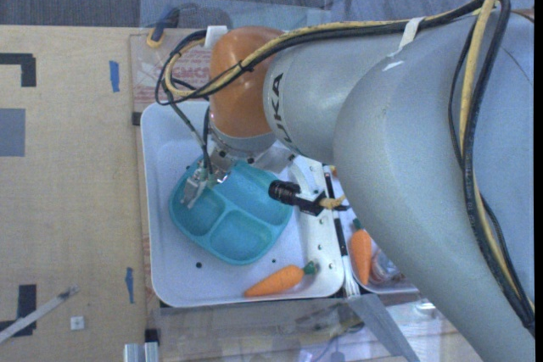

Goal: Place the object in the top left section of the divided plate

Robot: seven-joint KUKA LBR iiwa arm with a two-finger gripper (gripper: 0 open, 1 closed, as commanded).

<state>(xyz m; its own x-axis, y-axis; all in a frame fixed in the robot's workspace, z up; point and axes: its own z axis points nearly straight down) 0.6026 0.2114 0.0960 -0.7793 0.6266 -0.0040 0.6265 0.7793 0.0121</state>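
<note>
Your carrot [276,281] lies on the floor of the left bin [165,208], at about 5 o'clock from the plate [242,233] and just off its rim. It is a smooth, tapered orange piece that looks like a plastic toy, with a small green cap at its thick end, which points toward 2 o'clock.

The plate is glossy teal plastic with a rounded outline, and raised ridges divide it into shallow sections. It sits tilted in the middle of the bin. The gripper [198,186] hangs over the plate's section at 10 o'clock, metal-grey and glinting. You cannot tell whether it is spread or pressed together, nor whether anything sits in it.

The bin itself is matt white with rounded corners and a low rim. Above the gripper you see the orange band [242,85], shiny and domed, and then the broad grey shell of the arm [399,140], reaching off toward 3 o'clock. Black lettering [278,110] runs sideways on the shell, and you can read part of "KUKA".

A second carrot [361,254] lies in the right bin [386,289], at 3 o'clock from the plate.

The bench [68,208] is pale wood with strips of blue tape [114,76]. A printed label [182,68] at 12 o'clock from the left bin is too blurred to read.
</note>
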